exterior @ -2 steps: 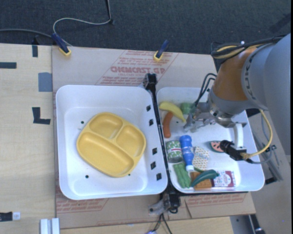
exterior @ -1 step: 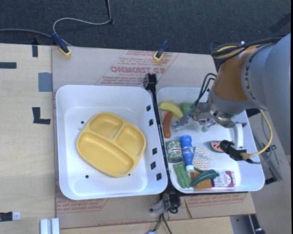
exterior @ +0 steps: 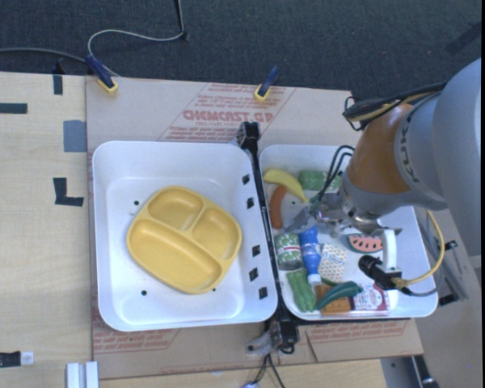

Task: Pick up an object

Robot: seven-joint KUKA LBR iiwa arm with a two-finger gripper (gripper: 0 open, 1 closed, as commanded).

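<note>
— Where the camera view looks down on the worktop [exterior: 32, 217], what sits in the left bin [exterior: 105, 241]?

— One yellow divided tray [exterior: 184, 238], lying flat and turned at an angle, near the middle of that bin. Nothing else rests on it.

— And the right bin [exterior: 416, 301]?

— That is where the objects to be picked are, crowded together. A yellow banana [exterior: 283, 181] lies near the top-left corner, with a green piece [exterior: 311, 179] just beside it and an orange, carrot-like shape [exterior: 276, 207] below. Lower down stands a blue-and-white bottle [exterior: 310, 255], with a small green can [exterior: 288, 250] touching its left side. A watermelon slice [exterior: 364, 242] lies to the right of the bottle, and along the bottom edge are a long green vegetable [exterior: 301, 289] and a red-and-white packet [exterior: 370, 299] (the label is too small to read).

— Where is the arm [exterior: 404, 156]?

— It reaches in from the right, its orange band hanging over the upper part of the right bin. The pincer [exterior: 322, 210] sits low over the pile, just above the bottle and beside the carrot shape.

— Is it gripping anything?

— I cannot tell. The wrist and its cables cover that spot, so nothing can be seen for certain between its tips.

— Anything around the bins?

— Brown cardboard [exterior: 218, 111] lies under both, held by two yellow-and-blue clamps [exterior: 102, 73] at its far edge.
</note>
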